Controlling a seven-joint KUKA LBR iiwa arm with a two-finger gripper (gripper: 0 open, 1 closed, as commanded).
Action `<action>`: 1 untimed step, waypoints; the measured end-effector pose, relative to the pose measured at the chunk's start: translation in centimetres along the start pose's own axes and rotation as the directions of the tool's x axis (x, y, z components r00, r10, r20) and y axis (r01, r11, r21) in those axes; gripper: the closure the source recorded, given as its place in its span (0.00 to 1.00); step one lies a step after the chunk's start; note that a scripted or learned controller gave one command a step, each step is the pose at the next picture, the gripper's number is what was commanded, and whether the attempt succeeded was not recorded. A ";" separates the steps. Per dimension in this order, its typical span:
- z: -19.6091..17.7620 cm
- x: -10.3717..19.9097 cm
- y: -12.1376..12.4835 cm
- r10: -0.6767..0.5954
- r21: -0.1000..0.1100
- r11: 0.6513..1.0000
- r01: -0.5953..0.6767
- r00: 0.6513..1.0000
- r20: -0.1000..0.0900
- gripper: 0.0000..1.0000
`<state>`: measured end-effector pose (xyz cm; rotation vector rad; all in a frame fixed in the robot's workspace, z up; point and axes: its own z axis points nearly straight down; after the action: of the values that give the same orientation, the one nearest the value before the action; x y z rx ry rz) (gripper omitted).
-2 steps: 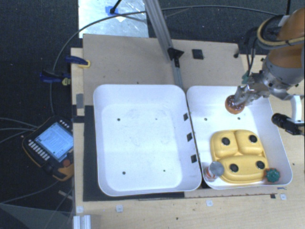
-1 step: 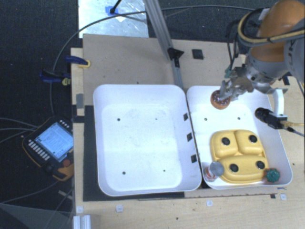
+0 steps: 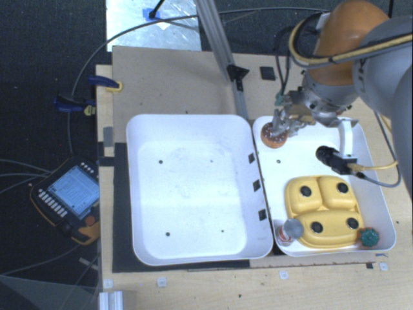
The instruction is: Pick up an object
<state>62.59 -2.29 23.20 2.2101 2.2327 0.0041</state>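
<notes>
Yellow tray (image 3: 322,210) lies near pincer (image 3: 279,129), grip unclear, above orange disc (image 3: 273,138).

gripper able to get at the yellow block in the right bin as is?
Probably yes. The yellow block lies open from above, at the near end of the right bin. The gripper is over the far end by a small orange object, nothing between.

The counter (image 3: 174,82) was brown like cardboard. Around it lay a dark floor (image 3: 39,44) with thin cables (image 3: 84,76). At nine o'clock sat a handheld screen (image 3: 68,196). At twelve o'clock, a shiny silver sheet (image 3: 151,18) caught the light.
</notes>
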 end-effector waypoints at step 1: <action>-0.4 4.6 2.0 0.000 -0.002 1.000 0.000 1.000 0.000 1.00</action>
<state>64.54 2.37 23.62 2.2092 2.2318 0.0071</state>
